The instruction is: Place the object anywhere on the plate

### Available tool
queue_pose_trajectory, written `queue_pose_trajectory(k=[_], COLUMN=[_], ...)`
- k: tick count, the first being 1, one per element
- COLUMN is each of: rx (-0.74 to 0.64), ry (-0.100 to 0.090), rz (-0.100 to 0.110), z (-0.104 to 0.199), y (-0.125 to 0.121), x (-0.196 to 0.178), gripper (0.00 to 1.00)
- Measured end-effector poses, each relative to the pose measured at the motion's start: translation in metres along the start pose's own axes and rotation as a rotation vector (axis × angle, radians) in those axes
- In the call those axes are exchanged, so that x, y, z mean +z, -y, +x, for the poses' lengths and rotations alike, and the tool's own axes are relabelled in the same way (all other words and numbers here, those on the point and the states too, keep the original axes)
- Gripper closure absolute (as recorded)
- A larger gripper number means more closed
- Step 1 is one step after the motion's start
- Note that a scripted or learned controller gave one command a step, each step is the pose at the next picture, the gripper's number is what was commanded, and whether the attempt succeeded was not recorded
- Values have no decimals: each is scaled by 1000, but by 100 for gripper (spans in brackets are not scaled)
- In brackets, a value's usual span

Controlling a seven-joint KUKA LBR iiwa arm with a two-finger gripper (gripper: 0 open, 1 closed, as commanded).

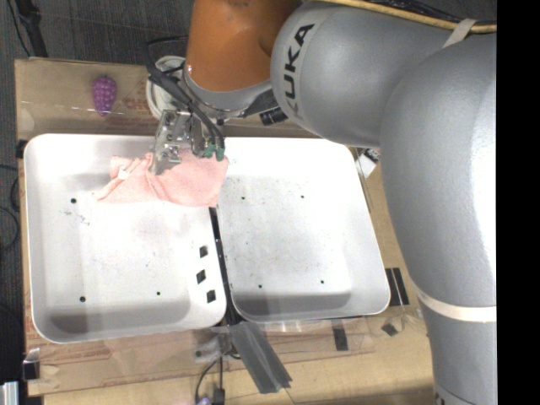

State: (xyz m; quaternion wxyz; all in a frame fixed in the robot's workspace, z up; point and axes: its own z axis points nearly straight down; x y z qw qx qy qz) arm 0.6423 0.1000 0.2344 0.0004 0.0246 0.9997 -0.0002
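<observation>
Pink cloth (181, 181) lies crumpled at the far edge of the left bin (51, 226), its long axis running left to right, with its right end raised under the gripper (187, 142). Camera view: you see the fingers closed narrow on that raised end, the rest trailing left. No plate can be made out; a purple object (104, 94) sits beyond the bins.
</observation>
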Motion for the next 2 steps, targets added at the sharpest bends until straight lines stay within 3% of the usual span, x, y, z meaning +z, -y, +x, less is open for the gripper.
queue_pose_trajectory(k=[1, 2], rx=[-58, -57], ry=[1, 2], rz=[0, 0], z=[4, 4], y=[-52, -52], x=[1, 0], gripper=[100, 0])
